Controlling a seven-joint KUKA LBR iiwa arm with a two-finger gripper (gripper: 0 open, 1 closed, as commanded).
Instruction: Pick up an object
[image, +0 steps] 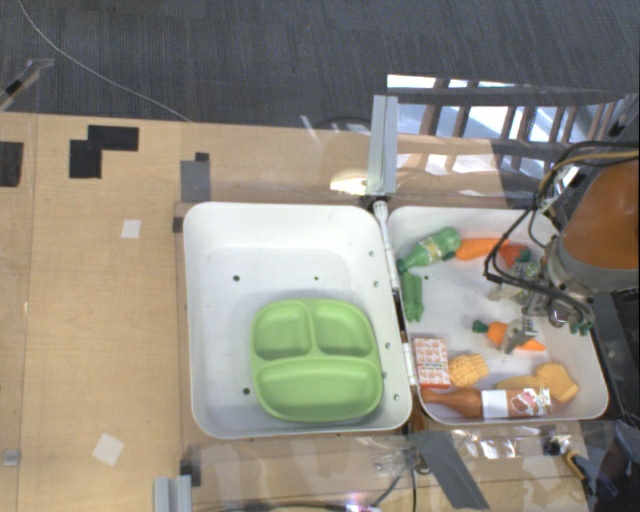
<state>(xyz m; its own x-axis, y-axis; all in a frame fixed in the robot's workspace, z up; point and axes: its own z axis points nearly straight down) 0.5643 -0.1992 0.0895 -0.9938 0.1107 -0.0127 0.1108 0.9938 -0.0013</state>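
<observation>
Bench (90, 330) matt pale wood-look; both bins (290, 235) smooth white plastic; green divided plate (316, 360) smooth satin plastic; toy foods (470, 370) plastic-looking; floor (200, 50) rough dark carpet.

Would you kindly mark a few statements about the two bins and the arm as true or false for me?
1. The green divided plate lies in the left bin. True.
2. The bottle stands upright. False: it lies on its side near the right bin's front edge.
3. The gripper is over the right bin. True.
4. The small printed box sits on the plate. False: it lies in the right bin.
</observation>
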